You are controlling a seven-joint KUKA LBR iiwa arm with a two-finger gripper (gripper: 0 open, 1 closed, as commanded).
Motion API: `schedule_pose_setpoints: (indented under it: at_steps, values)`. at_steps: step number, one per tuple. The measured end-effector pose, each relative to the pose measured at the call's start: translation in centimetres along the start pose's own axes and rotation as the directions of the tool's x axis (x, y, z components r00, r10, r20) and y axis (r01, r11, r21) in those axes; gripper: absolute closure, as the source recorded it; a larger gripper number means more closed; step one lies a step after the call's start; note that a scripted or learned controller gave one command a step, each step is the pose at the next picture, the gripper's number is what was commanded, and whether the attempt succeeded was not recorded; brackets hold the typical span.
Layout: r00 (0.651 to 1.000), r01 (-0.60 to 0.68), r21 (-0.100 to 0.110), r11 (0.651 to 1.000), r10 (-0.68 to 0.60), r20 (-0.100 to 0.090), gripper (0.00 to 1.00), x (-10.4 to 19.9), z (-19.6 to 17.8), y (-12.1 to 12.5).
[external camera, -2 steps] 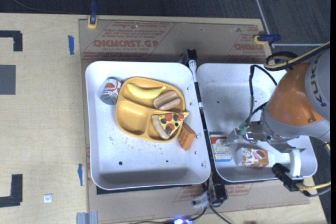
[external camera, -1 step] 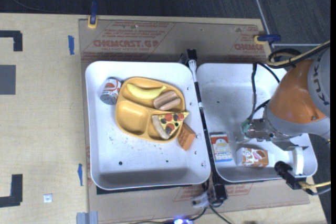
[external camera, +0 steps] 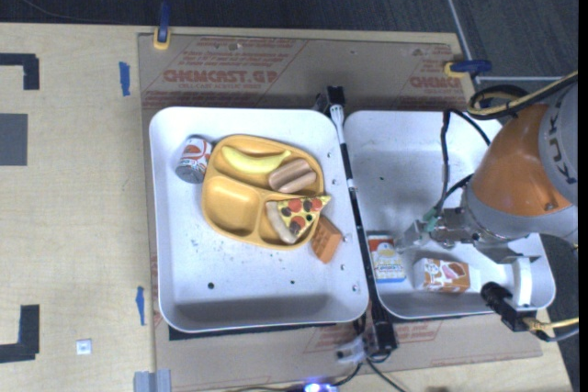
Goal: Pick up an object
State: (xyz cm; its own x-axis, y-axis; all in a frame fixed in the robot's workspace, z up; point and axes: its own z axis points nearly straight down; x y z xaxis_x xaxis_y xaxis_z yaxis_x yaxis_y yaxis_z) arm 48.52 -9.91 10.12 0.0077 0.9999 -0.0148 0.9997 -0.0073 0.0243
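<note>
Cartons, two small food boxes (external camera: 387, 258) and (external camera: 444, 274), lie flat at six o'clock in the right bin (external camera: 404, 142), likely light, stiff and best pinched across narrow sides, just below the tool (external camera: 430, 225), whose state I cannot tell

Wooden bench (external camera: 64, 197), two white bins (external camera: 175, 271)

You can read red print on the brown board (external camera: 241, 69) under the bins: "CHEMCAST GP" along the top edge left of centre, repeated partly at top right, half cut off. Part of "KUKA" lettering shows on the arm (external camera: 558, 135), only "KU" legible. The can (external camera: 192, 159) and two cartons (external camera: 387, 258) carry print, too small to read.
</note>
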Motion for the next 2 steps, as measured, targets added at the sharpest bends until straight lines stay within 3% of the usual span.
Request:
schedule_pose_setpoints:
  at_steps: [1,2]
  values:
    - [1.0,0.002,0.005,1.0,-0.002,-0.005,0.0,0.3,1.1,-0.1]
    - [1.0,0.001,-0.001,1.0,-0.001,0.0,1.0,0.1,0.0,0.0]
